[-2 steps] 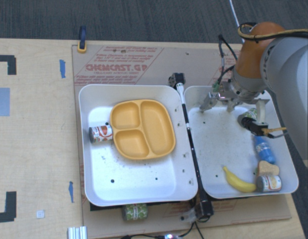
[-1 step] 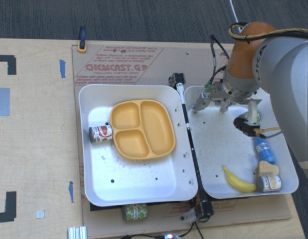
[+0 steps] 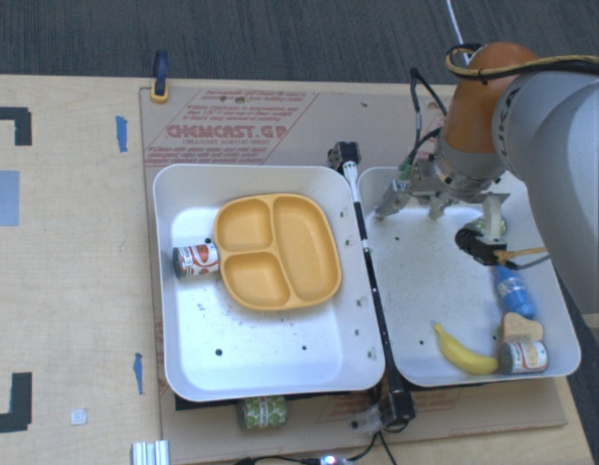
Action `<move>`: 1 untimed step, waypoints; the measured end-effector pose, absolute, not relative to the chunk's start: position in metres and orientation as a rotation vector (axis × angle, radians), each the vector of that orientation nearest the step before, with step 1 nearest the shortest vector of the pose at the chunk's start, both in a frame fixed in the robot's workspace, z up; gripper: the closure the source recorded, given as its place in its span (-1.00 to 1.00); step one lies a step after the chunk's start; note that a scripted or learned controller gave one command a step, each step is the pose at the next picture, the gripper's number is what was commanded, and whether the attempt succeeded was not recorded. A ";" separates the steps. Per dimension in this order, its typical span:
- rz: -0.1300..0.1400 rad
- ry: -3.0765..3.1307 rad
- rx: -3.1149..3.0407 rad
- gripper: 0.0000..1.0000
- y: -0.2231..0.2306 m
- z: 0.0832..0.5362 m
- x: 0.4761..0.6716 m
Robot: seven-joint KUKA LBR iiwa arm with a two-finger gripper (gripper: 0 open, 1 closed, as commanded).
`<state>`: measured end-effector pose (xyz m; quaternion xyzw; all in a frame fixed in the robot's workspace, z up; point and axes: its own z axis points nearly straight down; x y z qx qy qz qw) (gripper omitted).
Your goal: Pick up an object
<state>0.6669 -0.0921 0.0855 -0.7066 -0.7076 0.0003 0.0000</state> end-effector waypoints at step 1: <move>0.001 -2.223 -2.219 -1.00 -0.092 0.086 0.667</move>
